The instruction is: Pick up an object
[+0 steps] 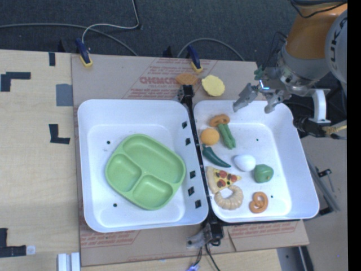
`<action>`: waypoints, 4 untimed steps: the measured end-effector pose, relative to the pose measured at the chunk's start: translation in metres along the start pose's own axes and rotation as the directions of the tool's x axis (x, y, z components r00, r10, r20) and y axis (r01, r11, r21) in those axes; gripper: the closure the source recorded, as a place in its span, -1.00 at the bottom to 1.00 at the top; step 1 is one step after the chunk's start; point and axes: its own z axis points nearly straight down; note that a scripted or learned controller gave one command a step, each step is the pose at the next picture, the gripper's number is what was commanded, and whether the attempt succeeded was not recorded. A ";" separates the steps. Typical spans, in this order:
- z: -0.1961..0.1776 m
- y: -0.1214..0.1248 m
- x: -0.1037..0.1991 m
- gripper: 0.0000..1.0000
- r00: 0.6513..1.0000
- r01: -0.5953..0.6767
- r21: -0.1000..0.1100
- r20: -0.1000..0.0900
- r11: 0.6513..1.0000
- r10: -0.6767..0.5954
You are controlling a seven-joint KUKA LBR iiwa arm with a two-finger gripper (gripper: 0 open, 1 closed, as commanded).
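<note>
The gripper hangs over the far rim of the right bin, up at about one o'clock from that bin's middle, its two grey fingers spread wide with nothing between them. The arm, grey with its orange band, comes in from the two o'clock corner.

The things to pick lie in the right bin's left half. An orange ball sits at ten o'clock from the bin's middle, touching a green bean pod just beside it, with a small pretzel-like piece above them. A dark green pepper lies below the ball. Near the middle sit a white egg and a green round piece. Toward six o'clock lie a pizza slice, a pale ring and a brown pretzel.

Outside, on the cardboard at twelve o'clock, rest a yellow piece and a tan piece. The left bin holds a green divided tray
</note>
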 end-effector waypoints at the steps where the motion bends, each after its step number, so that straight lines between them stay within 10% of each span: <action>1: 0.088 0.029 0.023 -1.00 1.000 0.000 0.003 0.000 1.000 0.000; 2: 0.186 0.046 0.014 -1.00 1.000 0.000 -0.003 0.001 1.000 0.000; 4: 0.186 0.046 0.006 -1.00 1.000 0.001 -0.002 0.000 1.000 -0.001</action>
